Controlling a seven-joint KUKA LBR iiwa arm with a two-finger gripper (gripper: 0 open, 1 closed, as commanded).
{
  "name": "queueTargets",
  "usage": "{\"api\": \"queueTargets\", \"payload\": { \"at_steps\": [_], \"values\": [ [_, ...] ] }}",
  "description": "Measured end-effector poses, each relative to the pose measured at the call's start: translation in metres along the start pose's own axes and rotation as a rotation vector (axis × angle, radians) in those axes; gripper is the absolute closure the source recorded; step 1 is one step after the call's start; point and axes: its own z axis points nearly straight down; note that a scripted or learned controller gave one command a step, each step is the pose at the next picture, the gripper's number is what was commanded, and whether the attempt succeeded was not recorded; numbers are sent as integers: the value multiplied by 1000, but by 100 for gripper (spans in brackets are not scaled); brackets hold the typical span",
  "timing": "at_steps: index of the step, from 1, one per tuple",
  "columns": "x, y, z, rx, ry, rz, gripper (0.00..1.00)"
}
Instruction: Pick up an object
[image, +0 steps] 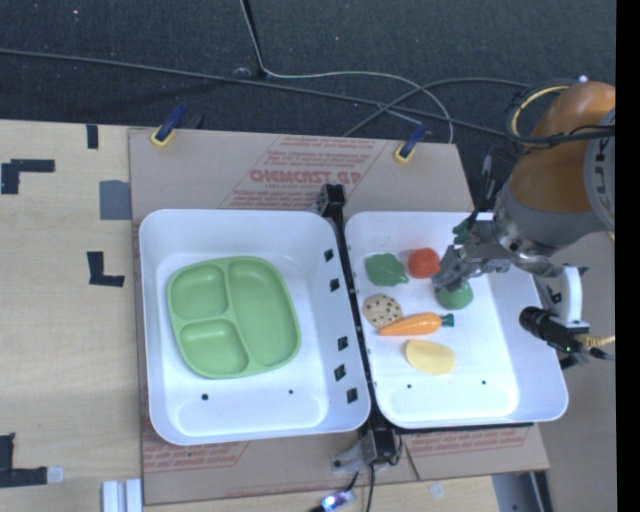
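Note:
In the right bin (520, 385) lie a red tomato-like piece (422, 262), a dark green leafy piece (385, 269), a speckled cookie (381, 309), an orange carrot (410, 324) and a yellow piece (430, 356). My gripper (452, 283) reaches down from the right, just right of the red piece, directly over a small green round thing (456, 296). The fingertips sit at that green thing, and the wrist covers part of it.
The left bin (180, 405) holds a light green divided plate (233, 316). A black divider clip strip (345, 300) runs between the bins. Cables cross the dark floor behind, and the arm's grey body (555, 190) hangs over the right bin's far right corner.

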Motion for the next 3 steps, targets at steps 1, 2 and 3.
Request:
{"api": "queueTargets", "payload": {
  "at_steps": [1, 2, 3],
  "values": [
    [50, 16, 15, 2, 0, 1, 100],
    [105, 27, 24, 1, 0, 1, 100],
    [162, 37, 26, 1, 0, 0, 100]
  ]
}}
